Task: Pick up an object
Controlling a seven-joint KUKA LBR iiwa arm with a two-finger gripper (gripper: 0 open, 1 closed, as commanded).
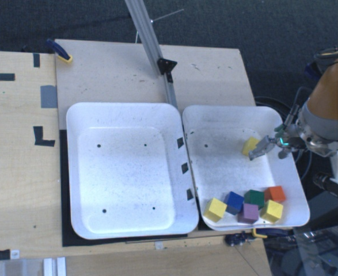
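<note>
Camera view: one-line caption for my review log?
Gripper beside a yellow block in the right bin; six blocks cluster below.

Light is even and bright, no hard shadows. The two white bins (128,111) look v. bright, almost washed out. Pic is a bit soft and grainy. The arm (324,105) at the right edge is blurry w/ fuzzy outlines.
</note>
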